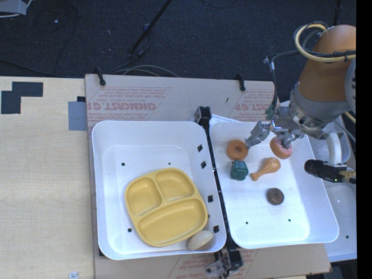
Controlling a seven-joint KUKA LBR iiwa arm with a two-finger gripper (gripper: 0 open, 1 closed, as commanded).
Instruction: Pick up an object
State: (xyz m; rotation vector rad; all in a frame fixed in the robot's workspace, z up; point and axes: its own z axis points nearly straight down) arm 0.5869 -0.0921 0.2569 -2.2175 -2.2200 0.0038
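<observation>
My gripper (271,138) hangs over the back of the right bin (317,225), its fingers spread open with nothing between them. The left fingertip (254,139) points at an orange ring (236,150). A pink ring (282,149) lies just under the right fingertip, on the bin floor. In front of the rings lie a teal lump (239,170) and a tan gourd-shaped piece (265,168). A brown round piece (275,196) sits nearer the front.
The left bin (110,156) holds a yellow divided plate (166,206) and a beige round lump (201,240) at its front right corner. A black divider (214,179) runs between the bins. Bare floor lies at the right bin's front.
</observation>
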